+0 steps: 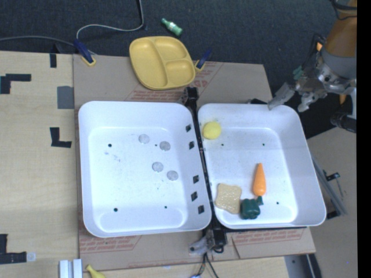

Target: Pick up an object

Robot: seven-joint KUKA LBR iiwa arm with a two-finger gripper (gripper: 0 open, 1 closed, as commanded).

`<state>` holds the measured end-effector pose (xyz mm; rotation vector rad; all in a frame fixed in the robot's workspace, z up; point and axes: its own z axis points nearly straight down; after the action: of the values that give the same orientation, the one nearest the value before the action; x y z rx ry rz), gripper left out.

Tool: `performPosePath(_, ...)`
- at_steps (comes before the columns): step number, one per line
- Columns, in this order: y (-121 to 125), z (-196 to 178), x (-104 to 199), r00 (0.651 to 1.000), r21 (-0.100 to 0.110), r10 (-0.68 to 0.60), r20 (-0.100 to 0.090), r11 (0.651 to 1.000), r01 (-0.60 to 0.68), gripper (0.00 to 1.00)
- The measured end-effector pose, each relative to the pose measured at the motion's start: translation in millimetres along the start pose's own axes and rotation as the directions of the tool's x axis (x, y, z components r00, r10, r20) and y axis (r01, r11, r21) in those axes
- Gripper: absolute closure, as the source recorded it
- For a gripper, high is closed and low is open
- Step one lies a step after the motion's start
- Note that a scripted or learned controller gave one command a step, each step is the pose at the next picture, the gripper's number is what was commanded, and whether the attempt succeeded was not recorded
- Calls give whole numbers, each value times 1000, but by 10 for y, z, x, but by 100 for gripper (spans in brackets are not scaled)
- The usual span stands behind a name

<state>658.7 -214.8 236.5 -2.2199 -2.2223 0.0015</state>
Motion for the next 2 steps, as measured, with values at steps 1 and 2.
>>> performPosePath(1,-333,1272,113,1000,5,-1,-2,1000,1,0)
performPosePath(2,-988,1501,199,1000,-3,0,1,1000,0,0)
